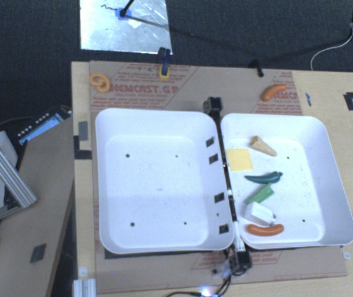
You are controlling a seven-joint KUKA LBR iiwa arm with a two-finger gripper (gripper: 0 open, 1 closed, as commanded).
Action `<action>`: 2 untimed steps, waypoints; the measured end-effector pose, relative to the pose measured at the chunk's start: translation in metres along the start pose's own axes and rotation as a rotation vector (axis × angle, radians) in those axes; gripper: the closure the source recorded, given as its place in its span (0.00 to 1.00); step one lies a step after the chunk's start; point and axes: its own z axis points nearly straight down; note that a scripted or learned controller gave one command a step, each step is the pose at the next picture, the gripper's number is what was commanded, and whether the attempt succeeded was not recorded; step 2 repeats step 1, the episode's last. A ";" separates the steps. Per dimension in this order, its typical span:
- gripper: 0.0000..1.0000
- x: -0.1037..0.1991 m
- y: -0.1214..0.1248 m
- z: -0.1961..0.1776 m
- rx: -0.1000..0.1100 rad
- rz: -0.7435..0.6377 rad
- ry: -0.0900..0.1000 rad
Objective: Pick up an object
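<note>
The right bin [331, 166] holds several small toy foods. A tan wedge [263, 145] lies near its back, with a yellow square slice [239, 160] just left of it. Below these sit a dark green pepper [264, 178], a light green piece [260, 195], a white block [261, 213] and an orange sausage [264, 229] near the front wall. The left bin [102, 166] has bare white floor.
A pretzel [100, 82] and another orange sausage [274, 92] lie on the cardboard behind the bins. A yellow-and-blue clamp [164, 64] stands at the bench's back edge. A metal rail [0, 166] and a device sit at the left.
</note>
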 end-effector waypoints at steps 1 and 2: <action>1.00 -0.063 -0.001 0.020 0.001 0.007 -0.002; 1.00 -0.063 -0.001 0.020 0.001 0.007 -0.002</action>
